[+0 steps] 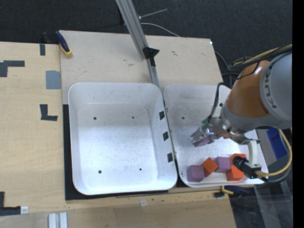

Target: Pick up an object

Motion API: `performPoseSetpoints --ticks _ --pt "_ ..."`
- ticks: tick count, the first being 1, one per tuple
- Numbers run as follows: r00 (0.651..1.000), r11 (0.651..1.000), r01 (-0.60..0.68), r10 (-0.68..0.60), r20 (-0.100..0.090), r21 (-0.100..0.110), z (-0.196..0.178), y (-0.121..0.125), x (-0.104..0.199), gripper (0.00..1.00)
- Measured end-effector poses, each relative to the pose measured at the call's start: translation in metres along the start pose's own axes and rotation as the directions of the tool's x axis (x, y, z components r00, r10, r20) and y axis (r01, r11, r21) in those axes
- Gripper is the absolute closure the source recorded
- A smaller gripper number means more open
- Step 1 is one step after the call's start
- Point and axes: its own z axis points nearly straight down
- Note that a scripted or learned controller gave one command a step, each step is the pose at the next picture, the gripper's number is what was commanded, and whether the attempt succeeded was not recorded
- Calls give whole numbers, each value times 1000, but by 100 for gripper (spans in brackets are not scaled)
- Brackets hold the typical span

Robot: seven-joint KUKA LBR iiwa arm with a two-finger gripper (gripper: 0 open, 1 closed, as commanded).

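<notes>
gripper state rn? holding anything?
Gripper: over the right bin, above the blocks; open or closed cannot be told, and nothing is visibly held.

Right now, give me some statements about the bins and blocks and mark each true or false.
1. The blocks lie in the right bin. True.
2. The gripper hangs over the left bin. False: it is over the right bin.
3. An orange block sits between two purple blocks. True.
4. The blocks are at the bin's far edge. False: they cluster at its near edge.
</notes>
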Motion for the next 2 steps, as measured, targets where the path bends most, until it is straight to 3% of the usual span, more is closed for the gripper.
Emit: performPoseSetpoints --ticks 1,2 --pt "1000 1000 2 -2 3 -6 -47 39 60 100" --pt "1000 1000 -1 1 2 3 -44 14 120 100"
